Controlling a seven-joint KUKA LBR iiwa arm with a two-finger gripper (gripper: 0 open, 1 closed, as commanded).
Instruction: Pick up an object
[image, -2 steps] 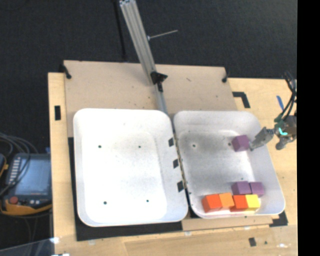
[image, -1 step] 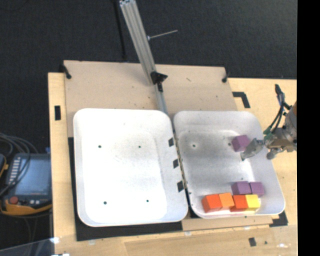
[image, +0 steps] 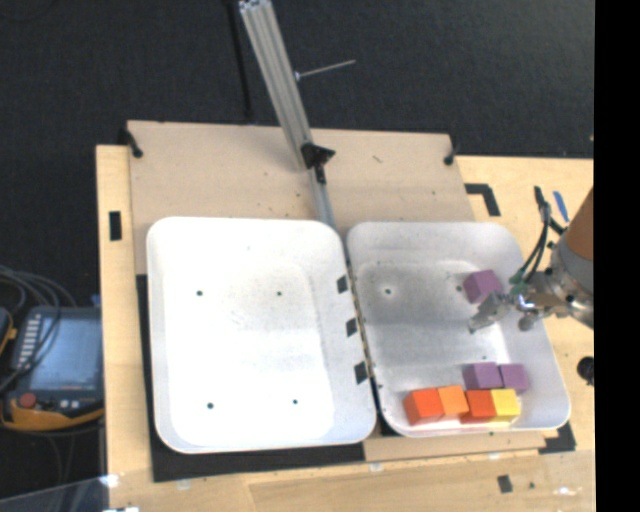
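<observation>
Purple block (image: 482, 285) sits just beside the pincer (image: 497, 312); can't tell its state, so it might nudge it away.

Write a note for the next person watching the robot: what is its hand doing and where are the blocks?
Hand: low over the right bin, near its right wall; grip unclear.
Blocks: one purple block lies just up and left of the hand. Two purple blocks and a row of orange and yellow blocks sit by the bin's near edge.
Done: nothing visibly lifted.
Left: grasp one block and raise it.
</observation>
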